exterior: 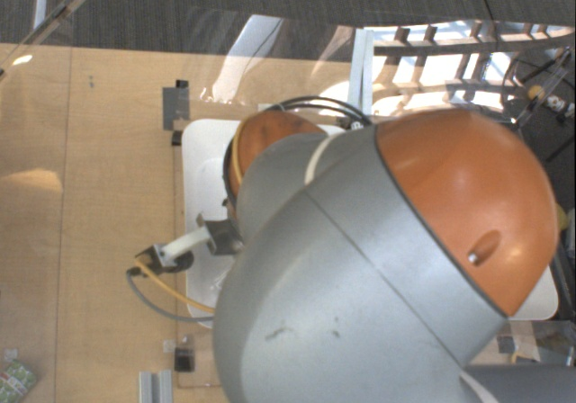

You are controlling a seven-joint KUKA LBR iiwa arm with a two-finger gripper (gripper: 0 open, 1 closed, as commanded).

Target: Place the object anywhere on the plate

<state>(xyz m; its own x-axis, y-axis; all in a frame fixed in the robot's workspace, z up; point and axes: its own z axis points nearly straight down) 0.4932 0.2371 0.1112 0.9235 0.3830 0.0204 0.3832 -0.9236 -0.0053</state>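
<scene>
The grey arm [360,302] is looming across the lower right and centre of the frame, its orange band [468,194] facing the camera.

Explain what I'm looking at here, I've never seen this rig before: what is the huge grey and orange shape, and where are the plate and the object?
The big grey and orange shape is the robot arm itself. The one camera sits above the bench and looks down at a slant, and the arm reaches in from the right so close under it that it blocks most of the picture. Behind it you can see the left rim of a shallow white bin resting on the pale wooden bench. At the bin's left edge a small white fitting sticks out, with yellow and grey cables looping from it. The arm covers the inside of the bin, so I cannot tell where the plate, the object or the hand are, or whether anything is held.
</scene>
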